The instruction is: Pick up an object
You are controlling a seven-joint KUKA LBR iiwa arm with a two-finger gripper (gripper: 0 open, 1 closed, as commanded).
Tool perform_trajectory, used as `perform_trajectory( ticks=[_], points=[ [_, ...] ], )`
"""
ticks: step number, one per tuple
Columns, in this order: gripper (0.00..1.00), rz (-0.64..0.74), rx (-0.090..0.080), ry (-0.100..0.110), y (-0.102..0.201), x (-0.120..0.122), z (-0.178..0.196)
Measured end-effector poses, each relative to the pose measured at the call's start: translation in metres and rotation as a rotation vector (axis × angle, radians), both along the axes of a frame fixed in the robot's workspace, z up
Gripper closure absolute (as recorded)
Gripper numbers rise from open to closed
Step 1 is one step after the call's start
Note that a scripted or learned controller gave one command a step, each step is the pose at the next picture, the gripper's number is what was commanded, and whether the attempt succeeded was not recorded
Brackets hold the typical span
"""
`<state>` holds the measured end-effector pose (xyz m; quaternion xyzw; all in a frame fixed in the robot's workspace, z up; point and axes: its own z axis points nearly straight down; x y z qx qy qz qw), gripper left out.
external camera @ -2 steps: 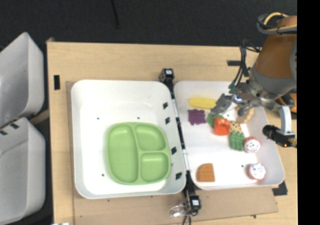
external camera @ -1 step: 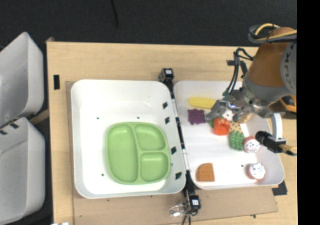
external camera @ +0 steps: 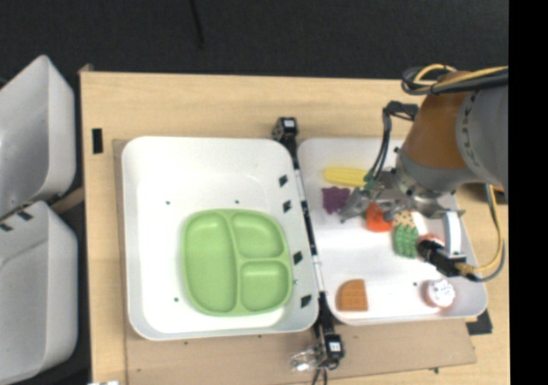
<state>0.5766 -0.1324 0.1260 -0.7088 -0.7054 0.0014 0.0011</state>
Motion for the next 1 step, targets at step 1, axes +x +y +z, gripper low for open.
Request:
perform_trajectory(
  ticks=[1],
  points=[
    [0.00,0.000,-0.003,-0.006,-0.0017,0.0008,-0.0250]
  ],
)
